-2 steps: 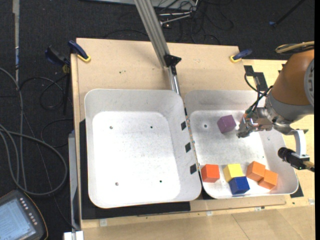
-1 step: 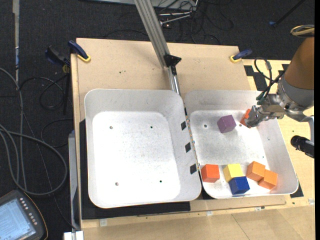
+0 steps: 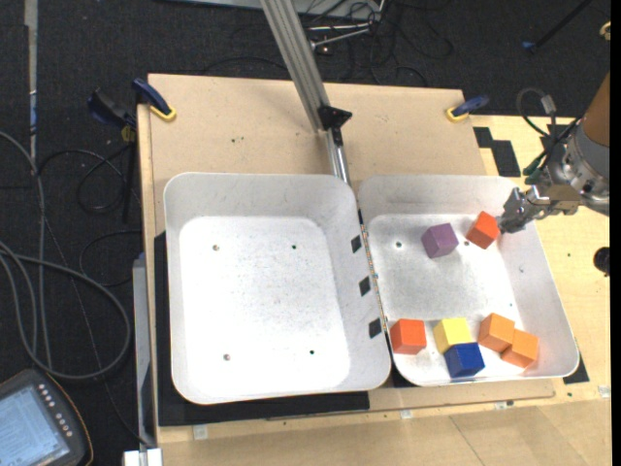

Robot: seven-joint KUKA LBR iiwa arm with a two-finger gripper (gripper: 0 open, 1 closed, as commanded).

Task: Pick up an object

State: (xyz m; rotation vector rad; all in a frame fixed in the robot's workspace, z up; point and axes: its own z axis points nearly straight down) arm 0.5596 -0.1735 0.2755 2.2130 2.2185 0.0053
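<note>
Crowding gripper (image 3: 506, 217): orange cube (image 3: 482, 230), purple cube (image 3: 440, 240) nr it.

six small blocks are lying in the right bin (image 3: 543, 289). purple block (image 3: 440, 240) is sitting near the bin's middle, toward the far side, tilted slightly. red-orange block (image 3: 482, 230) is lying just beside it on the right, turned on a corner. along the near edge: orange-red block (image 3: 408, 335) at left, yellow block (image 3: 451, 333) next, blue block (image 3: 465, 359) touching the yellow one's near side. two orange blocks (image 3: 509, 338) are sitting together at the near right corner, touching.
</note>
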